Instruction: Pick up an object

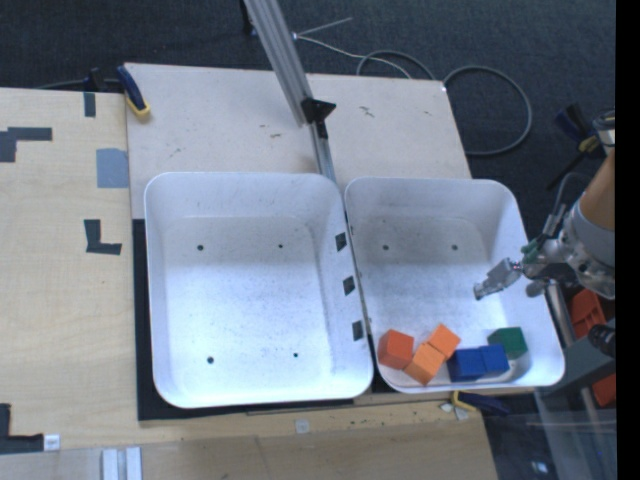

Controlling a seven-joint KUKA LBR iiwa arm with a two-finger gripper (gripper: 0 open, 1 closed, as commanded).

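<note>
Grey pincer: my pincer (497, 280) hangs over the right bin (420, 200), toward its 3 o'clock wall; whether it is open or closed I cannot tell, and nothing shows between its tips.
Why there: I judge I am hovering above the bin floor, not yet lowered to any block.
Blocks: at my 6 o'clock, bunched along the bin's front wall: green block (510, 341), blue block (477, 362), then three orange blocks (420, 353) toward 7 o'clock.
Why bunched: they touch each other, so a clean grab looks awkward.
Left bin (170, 203): at my 9 o'clock.
Hidden: my arm is cut off at the right edge; the pincer's shape is blurred.
</note>
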